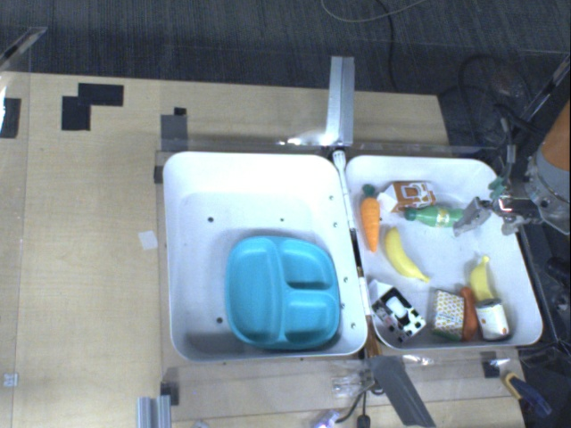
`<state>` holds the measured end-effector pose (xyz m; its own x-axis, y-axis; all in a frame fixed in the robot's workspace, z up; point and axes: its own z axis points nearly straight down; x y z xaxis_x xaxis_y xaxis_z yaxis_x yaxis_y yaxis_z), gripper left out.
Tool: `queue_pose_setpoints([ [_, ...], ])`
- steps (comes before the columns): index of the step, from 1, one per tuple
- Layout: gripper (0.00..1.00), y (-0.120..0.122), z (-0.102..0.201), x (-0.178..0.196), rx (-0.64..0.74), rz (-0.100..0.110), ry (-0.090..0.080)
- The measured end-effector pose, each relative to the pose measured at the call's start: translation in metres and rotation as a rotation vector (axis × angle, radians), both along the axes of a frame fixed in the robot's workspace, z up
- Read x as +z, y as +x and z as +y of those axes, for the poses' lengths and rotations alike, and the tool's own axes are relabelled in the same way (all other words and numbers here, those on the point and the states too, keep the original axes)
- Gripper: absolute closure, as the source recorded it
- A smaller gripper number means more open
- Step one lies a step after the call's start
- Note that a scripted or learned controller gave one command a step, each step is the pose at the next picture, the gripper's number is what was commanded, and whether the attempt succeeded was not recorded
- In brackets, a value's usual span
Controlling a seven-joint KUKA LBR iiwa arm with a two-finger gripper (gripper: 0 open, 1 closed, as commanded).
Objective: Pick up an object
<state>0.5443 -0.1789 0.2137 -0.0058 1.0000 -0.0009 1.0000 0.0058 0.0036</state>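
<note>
Camera view — two bananas (403, 255), one carrot (370, 223), one blue tray (284, 292), hand (489, 214) spread open, holding nothing

Right bin (443, 163): bare floor at centre, ringed by 2 bananas (403, 255), carrot (370, 222), bottle (430, 216). Left bin (250, 172): blue tray (284, 293) fills the near half; far half open.

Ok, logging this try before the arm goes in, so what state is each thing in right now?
blue divided plate: flat in left bin
carrot: lying in right bin
green bottle: on its side
long banana: lying free
small banana: lying free
black-and-white toy: near front rim
gripper: above right bin, holding nothing seen
</note>
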Motion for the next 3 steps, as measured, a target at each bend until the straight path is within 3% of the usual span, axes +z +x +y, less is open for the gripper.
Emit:
queue_pose_setpoints([
  [1, 0.0, 0.0, 0.039, -0.124, 0.178, -0.009, -0.003],
  [2, 0.0, 0.09, 0.09, -0.126, 0.048, -0.001, -0.002],
  [3, 0.0, -0.007, 0.12, -0.028, 0.113, -0.001, 0.0],
])
